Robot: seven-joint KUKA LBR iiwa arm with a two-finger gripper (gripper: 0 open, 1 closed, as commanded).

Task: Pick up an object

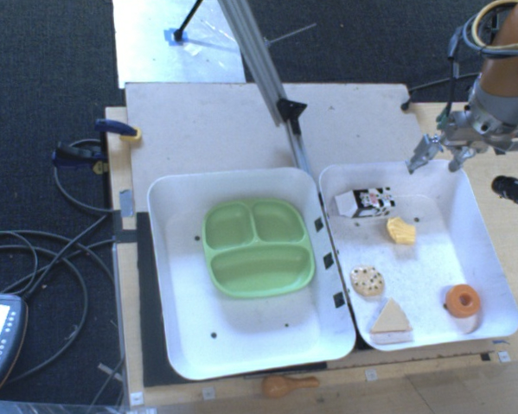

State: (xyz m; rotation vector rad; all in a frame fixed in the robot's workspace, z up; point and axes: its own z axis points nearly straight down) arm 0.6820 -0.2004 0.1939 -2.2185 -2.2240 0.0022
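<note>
My gripper (pixel 438 156) hangs over the far rim of the right bin (pixel 481 225), its two fingers spread apart with nothing between them. Below it in that bin lie a small black-and-white milk carton (pixel 364 201), a yellow chunk (pixel 401 231), a round cookie (pixel 367 281), a sandwich wedge (pixel 390 318) and an orange ring-shaped piece (pixel 462 301). The carton is the nearest to the gripper, down and to its left.
The left bin (pixel 172 276) holds a green divided plate (pixel 258 248). A slanted metal pole (pixel 265 67) crosses the board behind the bins. Cables and a clamp (pixel 91 150) lie off the bench at left. A wooden piece (pixel 288 384) rests at the front edge.
</note>
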